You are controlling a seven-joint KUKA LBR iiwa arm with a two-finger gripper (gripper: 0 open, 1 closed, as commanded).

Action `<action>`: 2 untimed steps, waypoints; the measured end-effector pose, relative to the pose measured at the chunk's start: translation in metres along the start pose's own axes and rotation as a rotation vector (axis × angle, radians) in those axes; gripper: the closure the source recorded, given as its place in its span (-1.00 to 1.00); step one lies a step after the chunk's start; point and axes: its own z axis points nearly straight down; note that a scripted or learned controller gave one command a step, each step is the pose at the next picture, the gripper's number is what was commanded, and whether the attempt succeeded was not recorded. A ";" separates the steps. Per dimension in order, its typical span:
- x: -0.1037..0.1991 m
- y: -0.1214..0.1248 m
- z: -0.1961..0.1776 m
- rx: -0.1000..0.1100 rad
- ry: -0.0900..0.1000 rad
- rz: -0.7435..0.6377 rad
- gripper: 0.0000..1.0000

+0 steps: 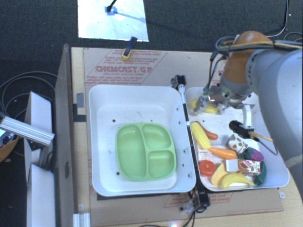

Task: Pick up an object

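The bulky, rounded grey metal arm point(277, 84) carries a glossy orange band point(246, 44) above its wrist. Thin dark cables point(222, 44) loop beside that band. The small metallic gripper point(208, 103) looks silvery, though blurred.

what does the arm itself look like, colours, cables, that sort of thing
The arm is a thick, rounded grey body entering from the right. Above the wrist sits an orange band, domed on top. Dark cables loop around the wrist on its left side. Below it, the pincer is a small metallic grey assembly; its details are too small to make out.
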 end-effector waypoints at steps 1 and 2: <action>-0.002 -0.004 0.000 -0.015 0.002 0.007 -1.00; -0.003 0.002 0.001 0.005 0.004 0.001 -1.00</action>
